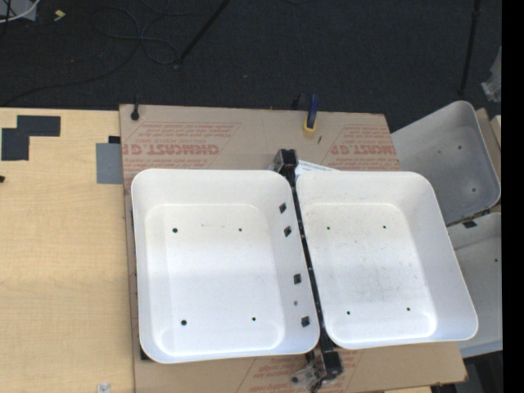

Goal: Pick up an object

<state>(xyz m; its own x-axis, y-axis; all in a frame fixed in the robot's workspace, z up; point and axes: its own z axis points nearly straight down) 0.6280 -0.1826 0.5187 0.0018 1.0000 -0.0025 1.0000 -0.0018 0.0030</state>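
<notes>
From where I stand, the shallow white plastic bin on the left point(214, 264) and its twin on the right point(378, 256) sit side by side on a brown cardboard sheet point(205, 142), joined by a black clamped strip point(296, 256) running from twelve to six o'clock. I can make out no object to pick in either bin, so its position and long axis I cannot tell. The gripper's state I cannot tell either. I'd judge the pick not yet begun.
</notes>
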